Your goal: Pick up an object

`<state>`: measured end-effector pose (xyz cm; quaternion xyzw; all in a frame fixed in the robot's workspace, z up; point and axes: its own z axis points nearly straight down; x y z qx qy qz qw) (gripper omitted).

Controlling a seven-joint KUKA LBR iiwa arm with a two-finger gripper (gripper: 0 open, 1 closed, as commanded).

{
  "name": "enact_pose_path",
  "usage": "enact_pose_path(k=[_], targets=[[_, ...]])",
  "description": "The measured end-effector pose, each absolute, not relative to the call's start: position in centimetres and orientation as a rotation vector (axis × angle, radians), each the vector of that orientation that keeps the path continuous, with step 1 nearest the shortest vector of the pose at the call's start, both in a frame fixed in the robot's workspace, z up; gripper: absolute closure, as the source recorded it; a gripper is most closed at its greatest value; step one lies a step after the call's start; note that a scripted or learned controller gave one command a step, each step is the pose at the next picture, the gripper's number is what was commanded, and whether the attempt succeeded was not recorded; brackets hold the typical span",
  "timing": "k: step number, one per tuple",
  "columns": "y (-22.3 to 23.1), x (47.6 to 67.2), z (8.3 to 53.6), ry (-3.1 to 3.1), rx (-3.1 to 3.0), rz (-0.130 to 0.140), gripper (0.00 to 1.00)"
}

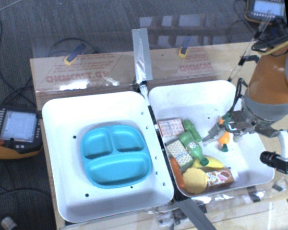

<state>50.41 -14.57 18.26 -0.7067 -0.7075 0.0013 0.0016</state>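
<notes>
In the right bin (194, 93) the objects are heaped against the left wall. They include a green bottle (191, 139), two checkered boxes (170, 128), a yellow lemon-like fruit (193, 180), a brown carton (219, 177), a banana (212, 163) and an orange carrot (176, 168). My gripper (221, 132) is low over the middle of this bin, just right of the green bottle. A small orange piece (223, 139) lies directly beneath it; I cannot make out whether it is gripped or resting on the floor.
The left bin (61, 123) holds a blue divided tray (116, 153). The arm's orange band (272, 82) and grey wrist hang over the right bin's right side. A teach pendant (12, 132) lies left of the bench, and cables run at the top right.
</notes>
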Motion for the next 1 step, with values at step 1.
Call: enact_pose_path(k=[1], targets=[[-18.84,54.06,13.14,-2.231,-2.209,0.004,0.0]])
